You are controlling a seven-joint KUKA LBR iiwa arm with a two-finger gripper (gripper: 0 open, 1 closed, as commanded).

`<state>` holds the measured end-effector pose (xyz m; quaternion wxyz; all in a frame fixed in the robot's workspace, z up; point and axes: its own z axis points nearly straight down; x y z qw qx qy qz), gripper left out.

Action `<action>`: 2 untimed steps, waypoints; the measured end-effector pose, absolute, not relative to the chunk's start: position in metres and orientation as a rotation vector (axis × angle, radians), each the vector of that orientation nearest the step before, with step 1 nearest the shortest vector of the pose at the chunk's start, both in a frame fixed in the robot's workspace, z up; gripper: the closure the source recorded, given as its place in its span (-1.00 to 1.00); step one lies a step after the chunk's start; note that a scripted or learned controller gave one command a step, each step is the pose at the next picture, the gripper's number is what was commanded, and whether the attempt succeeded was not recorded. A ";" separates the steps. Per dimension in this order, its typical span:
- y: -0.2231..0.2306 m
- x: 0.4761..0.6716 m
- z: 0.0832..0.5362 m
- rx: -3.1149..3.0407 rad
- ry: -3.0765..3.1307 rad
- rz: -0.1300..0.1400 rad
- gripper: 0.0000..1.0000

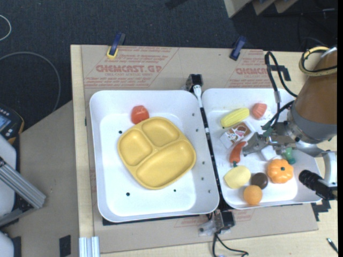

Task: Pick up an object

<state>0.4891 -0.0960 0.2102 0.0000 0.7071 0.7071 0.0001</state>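
A: Camera view first: where are the fingers [253, 146]?

B: Low inside the right bin [284, 101], reaching in from its right edge. They look spread apart, with nothing between them.

A: What lies nearest?

B: A red chili pepper [236, 152] just left of the tips, and above it a small white packet [236, 134]. A corn cob [235, 116] sits farther toward the bin's back edge, with a pinkish toy [259, 110] beside it.

A: And toward the front edge?

B: A yellow lemon [237, 176], a dark brown round piece [259, 180], an orange [252, 195] and a small pumpkin [280, 171]. A green bit [290, 155] shows just above the pumpkin, partly hidden by the wrist.

A: The other bin?

B: The left bin [107, 143] holds a yellow divided plate [156, 152] near its middle and a red tomato [140, 113] touching the plate's back rim. Both bins rest on the tabletop [86, 79], on a cardboard sheet.
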 end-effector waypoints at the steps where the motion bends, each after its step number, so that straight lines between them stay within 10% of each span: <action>1: -0.097 0.478 0.079 2.228 2.222 -0.003 -1.00; 2: -0.111 0.562 0.095 2.212 2.219 0.007 -1.00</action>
